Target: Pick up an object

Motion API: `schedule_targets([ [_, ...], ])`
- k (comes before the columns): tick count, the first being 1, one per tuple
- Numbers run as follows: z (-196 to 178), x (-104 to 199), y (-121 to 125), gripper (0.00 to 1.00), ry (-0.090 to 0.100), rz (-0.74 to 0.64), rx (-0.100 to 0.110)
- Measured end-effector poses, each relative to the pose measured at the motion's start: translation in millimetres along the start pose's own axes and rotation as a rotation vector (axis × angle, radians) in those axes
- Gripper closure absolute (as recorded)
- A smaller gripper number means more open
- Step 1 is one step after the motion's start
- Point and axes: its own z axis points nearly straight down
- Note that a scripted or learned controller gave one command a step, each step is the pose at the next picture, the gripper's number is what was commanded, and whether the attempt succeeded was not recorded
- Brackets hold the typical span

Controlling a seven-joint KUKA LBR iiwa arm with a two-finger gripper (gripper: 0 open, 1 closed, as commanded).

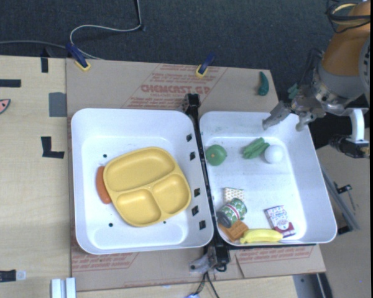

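White ball [273, 154], beside the green pepper [255, 148] in the right bin [311, 185], is being approached; claw [286, 120] is seen released above the far rim; a descent is needed.

Bench top [25, 185] is light wood-grain, with black tape marks [50, 146] stuck on its left part and a grey patch [57, 103] near them. A brown cardboard sheet [168, 85] with red print lies over the bench, held at its far edge by two blue-and-yellow clamps [79, 57]. Behind the bench, dark blue-grey carpet floor [205, 17]. A thin light cable [105, 27] loops across the carpet. Light is even and flat, no hard shadows. A small green item [262, 84] lies on the cardboard's far right corner.
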Motion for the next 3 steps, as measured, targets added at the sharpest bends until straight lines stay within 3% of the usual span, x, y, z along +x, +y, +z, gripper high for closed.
schedule_targets([
  [1, 110.9, 9.8, 37.0, 0.00, 0.001, -0.001, 0.004],
  [2, 142.4, 28.5, 28.0, 0.00, -0.002, 0.000, -0.002],
  [3, 143.2, 64.6, 39.0, 0.00, 0.000, -0.001, -0.003],
])
